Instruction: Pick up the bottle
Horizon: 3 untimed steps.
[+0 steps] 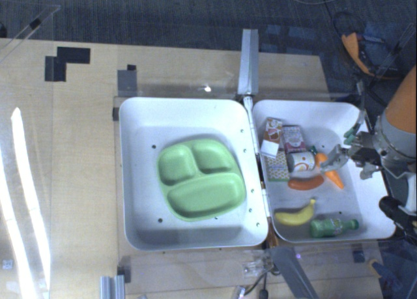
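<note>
Right bin [339,112], claw [339,154] above carrot [333,178], bottle [332,227] apart

A small green bottle [333,227] lies on its side in the right-hand white bin [345,110], close to the bin's near wall and toward its near right corner. Its body is translucent green with a paler band around the middle, and its narrower neck end points right, toward the bin's right wall. The long axis runs roughly parallel to the near wall, tilted slightly up at the neck end. Its blunt base sits just beside the tip of a yellow banana [296,215], with whether the two touch unclear. Nothing rests on top of it.
</note>
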Each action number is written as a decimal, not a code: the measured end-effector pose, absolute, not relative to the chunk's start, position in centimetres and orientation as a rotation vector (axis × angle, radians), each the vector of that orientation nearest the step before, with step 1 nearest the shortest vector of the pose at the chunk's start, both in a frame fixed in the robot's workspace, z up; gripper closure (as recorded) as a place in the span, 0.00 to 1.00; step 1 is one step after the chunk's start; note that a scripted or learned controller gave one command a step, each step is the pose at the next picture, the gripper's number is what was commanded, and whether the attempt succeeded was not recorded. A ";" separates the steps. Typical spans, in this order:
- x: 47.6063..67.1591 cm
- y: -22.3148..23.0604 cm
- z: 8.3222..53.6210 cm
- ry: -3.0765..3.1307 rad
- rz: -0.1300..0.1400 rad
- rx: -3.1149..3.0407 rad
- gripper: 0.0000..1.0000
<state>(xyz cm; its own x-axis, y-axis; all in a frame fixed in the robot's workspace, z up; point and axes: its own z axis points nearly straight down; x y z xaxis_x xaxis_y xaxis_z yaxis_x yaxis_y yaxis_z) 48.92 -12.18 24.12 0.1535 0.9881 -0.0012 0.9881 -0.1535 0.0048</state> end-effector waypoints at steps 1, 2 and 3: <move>48.8 -18.4 22.2 1.940 0.000 2.468 0.00; 48.9 -17.1 23.6 1.910 0.002 2.490 0.00; 50.2 -14.9 27.3 1.833 0.002 2.546 0.00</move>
<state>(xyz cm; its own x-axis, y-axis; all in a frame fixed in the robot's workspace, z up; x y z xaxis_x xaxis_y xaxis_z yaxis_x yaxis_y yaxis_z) 50.19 -14.94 27.28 0.3171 0.9484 -0.0010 0.9484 -0.3171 0.0041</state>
